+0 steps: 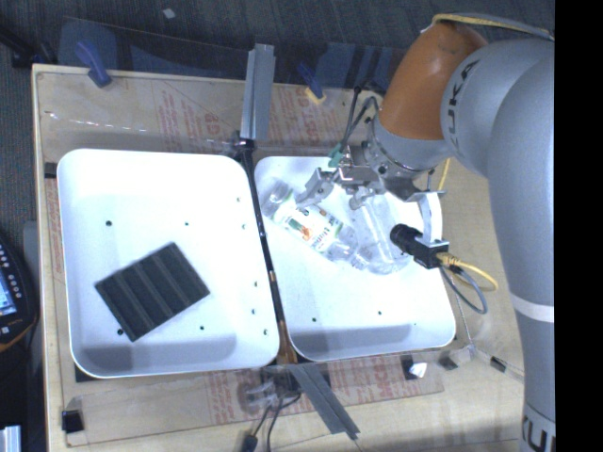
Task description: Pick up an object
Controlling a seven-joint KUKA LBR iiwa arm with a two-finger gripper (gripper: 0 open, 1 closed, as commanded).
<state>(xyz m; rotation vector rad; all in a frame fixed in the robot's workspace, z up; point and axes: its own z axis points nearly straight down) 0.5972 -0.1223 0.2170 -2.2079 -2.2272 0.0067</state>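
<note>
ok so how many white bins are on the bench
2, side by side: the left bin holds a dark ribbed slab; the right bin holds a clear plastic bottle under the arm.

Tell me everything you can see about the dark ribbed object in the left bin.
The dark ribbed object is a flat, roughly rectangular slab, dark grey to black, with several parallel ridges running along its length. It looks like rubber or plastic, though the material is uncertain. It lies flat on the floor of the left bin, in the lower left part, turned diagonally to the bin's walls. Nothing touches it except the bin floor, and the arm is away over the other bin.
</note>
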